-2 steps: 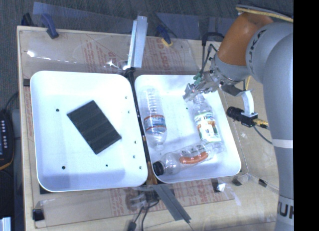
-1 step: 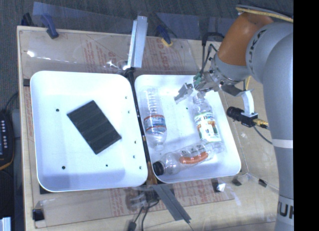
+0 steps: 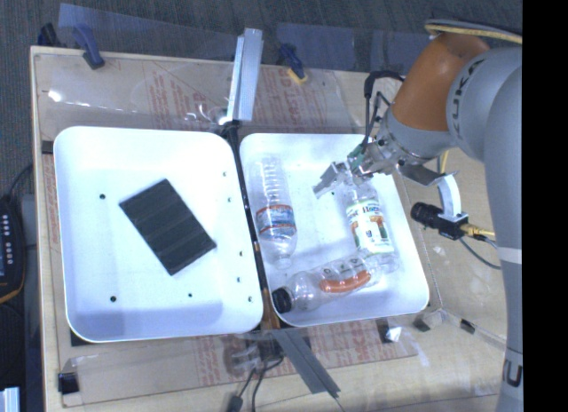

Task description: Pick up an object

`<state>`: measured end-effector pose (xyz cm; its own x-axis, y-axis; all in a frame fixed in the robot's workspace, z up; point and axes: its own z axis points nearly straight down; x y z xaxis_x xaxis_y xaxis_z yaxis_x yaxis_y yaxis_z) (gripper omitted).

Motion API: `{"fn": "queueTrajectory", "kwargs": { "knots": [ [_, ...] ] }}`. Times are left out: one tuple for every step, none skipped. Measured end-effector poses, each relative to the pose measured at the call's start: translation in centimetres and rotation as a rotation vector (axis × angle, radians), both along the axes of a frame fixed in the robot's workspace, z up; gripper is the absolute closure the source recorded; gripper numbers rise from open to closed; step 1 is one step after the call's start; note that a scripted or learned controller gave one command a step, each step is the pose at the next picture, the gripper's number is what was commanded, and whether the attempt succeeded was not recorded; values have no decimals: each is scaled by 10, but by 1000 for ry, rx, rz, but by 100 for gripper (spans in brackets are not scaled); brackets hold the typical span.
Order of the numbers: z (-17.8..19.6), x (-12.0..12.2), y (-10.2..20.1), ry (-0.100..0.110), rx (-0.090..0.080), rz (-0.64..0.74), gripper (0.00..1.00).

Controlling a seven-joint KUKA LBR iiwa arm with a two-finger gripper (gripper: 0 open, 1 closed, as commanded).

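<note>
Hand [image 3: 340, 175] just above upright-lying bottle [image 3: 371, 224], right bin [image 3: 404, 299].

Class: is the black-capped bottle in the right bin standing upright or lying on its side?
Lying on its side. The black-capped bottle stretches lengthwise along the right bin's near edge, its cap pointing left.

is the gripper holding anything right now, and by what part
Cannot be told. The gripper sits at the top end of a bottle in the right bin, but no grasp shows.
</note>
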<state>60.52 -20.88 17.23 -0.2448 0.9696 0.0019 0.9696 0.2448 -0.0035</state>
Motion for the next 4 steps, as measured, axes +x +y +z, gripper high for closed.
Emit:
{"fn": "queueTrajectory", "kwargs": {
  "knots": [
    [-13,-16,0,0,0,14,0],
    [-11,-39,0,0,1,89,0],
    [-36,-3,-1,-2,0,115,0],
    [-33,-10,-1,0,1,126,0]
  ]
}}
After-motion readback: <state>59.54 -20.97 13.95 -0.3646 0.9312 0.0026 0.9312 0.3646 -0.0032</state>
